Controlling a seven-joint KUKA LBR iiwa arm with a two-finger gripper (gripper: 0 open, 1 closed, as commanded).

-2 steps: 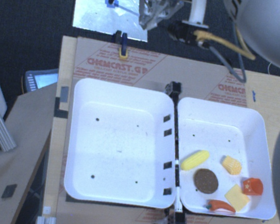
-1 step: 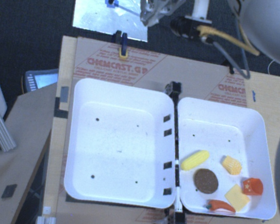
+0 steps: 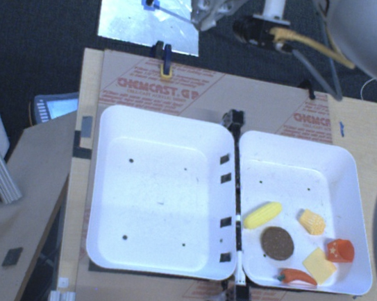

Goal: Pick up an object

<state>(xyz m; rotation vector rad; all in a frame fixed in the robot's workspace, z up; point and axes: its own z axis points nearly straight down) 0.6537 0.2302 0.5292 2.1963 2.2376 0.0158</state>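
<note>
Currently the hand [image 3: 212, 2] sits high at the frame's top, above the counter's far edge; open or closed, cannot tell. Right bin [image 3: 354, 171] holds, near its front, a yellow corn cob [image 3: 262, 215], brown disc [image 3: 278, 243], cheese wedge [image 3: 319, 265] and red pepper [image 3: 340, 251].

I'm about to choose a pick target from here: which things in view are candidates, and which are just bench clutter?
Candidates, all in the right white bin:
long yellow corn-like piece
small yellow chunk
brown round disc
pale yellow flat wedge
red block
orange-red chilli-shaped piece

Clutter:
left white bin
yellow-tipped black clamp
grey metal plate
</note>
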